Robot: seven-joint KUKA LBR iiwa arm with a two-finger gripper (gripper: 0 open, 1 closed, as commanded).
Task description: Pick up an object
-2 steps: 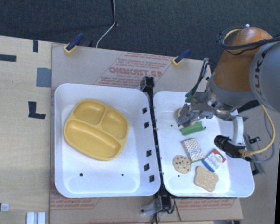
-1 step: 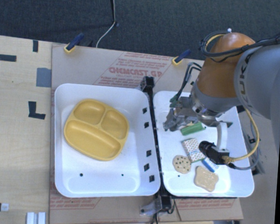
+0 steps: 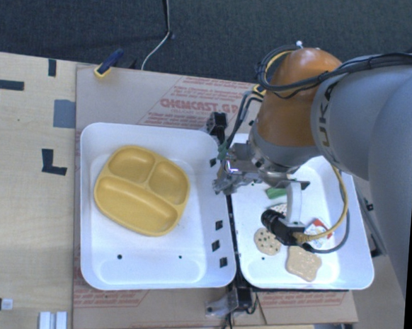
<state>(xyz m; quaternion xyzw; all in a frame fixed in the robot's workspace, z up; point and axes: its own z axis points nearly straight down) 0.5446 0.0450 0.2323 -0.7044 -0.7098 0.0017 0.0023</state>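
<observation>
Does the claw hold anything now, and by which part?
It cannot be told. The claw is at the inner wall of the right bin. The round cookie and the tan cracker lie on the bin floor, apart from it.

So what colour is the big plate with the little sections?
It's yellow all over; the camera view shows the plate plainly.

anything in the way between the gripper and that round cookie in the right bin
Nothing visible does. The gripper hangs near the rim between the two bins, and the cookie lies uncovered on the floor of the right bin. A tan cracker lies close beside it and might get bumped.
</observation>
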